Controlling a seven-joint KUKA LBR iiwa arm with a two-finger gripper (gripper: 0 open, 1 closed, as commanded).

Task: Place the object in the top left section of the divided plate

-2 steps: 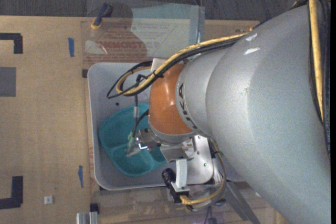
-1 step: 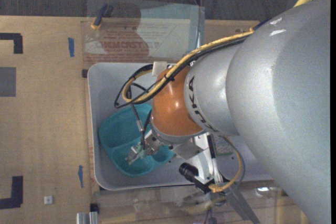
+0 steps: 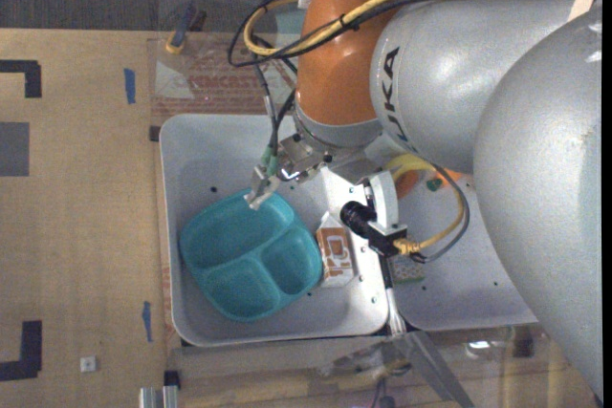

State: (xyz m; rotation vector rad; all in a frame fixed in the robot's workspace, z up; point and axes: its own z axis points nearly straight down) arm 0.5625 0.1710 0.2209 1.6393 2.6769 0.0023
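The left shallow white plastic bin (image 3: pixel 182 205) is holding a teal plastic divided plate (image 3: pixel 251 255) with three sections, lying flat near the bin's near-left corner. Just right of the plate, a small orange and white card-like packet (image 3: pixel 335 255) is lying on the bin floor, touching the plate's right rim; its shape is not clear. The two-finger gripper (image 3: pixel 260 193) is hanging over the far rim of the plate, at its far section. I cannot tell whether the fingers are apart or together, and nothing is showing between them. The grey arm with the orange band (image 3: pixel 339 53) is covering the far right of this bin. The right white bin (image 3: pixel 478 301) is showing bare floor at its near side.
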